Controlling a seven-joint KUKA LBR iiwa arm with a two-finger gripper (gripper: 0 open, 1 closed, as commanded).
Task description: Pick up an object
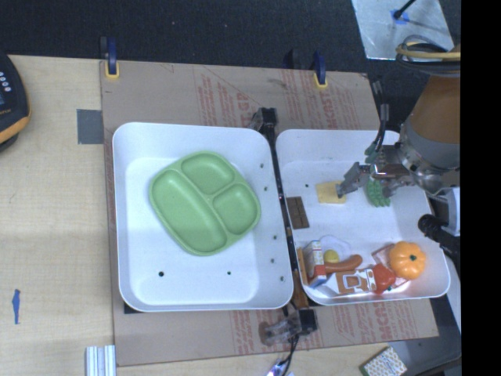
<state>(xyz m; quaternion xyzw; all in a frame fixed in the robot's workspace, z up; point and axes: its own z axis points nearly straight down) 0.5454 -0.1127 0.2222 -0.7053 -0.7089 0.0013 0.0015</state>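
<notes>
My gripper [376, 186] hangs over the back half of the right bin [360, 146], open, with its jaws spread wide. One fingertip [345, 186] reaches the edge of a flat yellow block [329, 193]. A small green leafy toy [380, 195] lies directly under the gripper, between the spread jaws and not clamped. An orange pumpkin toy [406, 259] sits at the bin's front right. Beside it lie a hot dog toy [340, 265], a red-and-white packet [362, 280] and a small bottle [315, 254].
The left bin [133, 210] holds a green divided plate [205, 201]. A dark divider bar [280, 202] runs between the bins. A brown tag [297, 212] lies at the right bin's left wall. The arm's orange band [438, 108] rises at the right.
</notes>
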